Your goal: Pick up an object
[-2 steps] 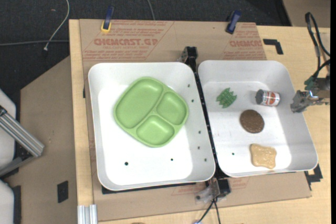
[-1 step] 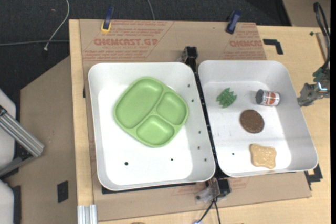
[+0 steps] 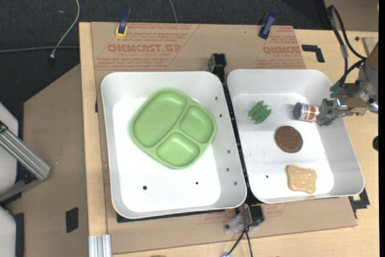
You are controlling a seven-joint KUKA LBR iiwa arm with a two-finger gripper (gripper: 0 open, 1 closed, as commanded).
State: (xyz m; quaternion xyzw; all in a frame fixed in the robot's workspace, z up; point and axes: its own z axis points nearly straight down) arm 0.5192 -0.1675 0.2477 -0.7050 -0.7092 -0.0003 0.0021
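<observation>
Reaching in from the right, my gripper [image 3: 325, 112] sits at the right bin's [image 3: 337, 153] far edge, fingers closed around a small red-and-white bottle [image 3: 305, 112]; brown disc [image 3: 289, 139] and green toy [image 3: 260, 111] lie nearby.

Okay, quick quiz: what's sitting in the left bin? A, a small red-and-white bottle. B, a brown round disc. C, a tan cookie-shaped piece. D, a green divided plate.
D: the green divided plate lies alone in the left bin, while the disc, bottle and tan piece are in the right bin.
</observation>
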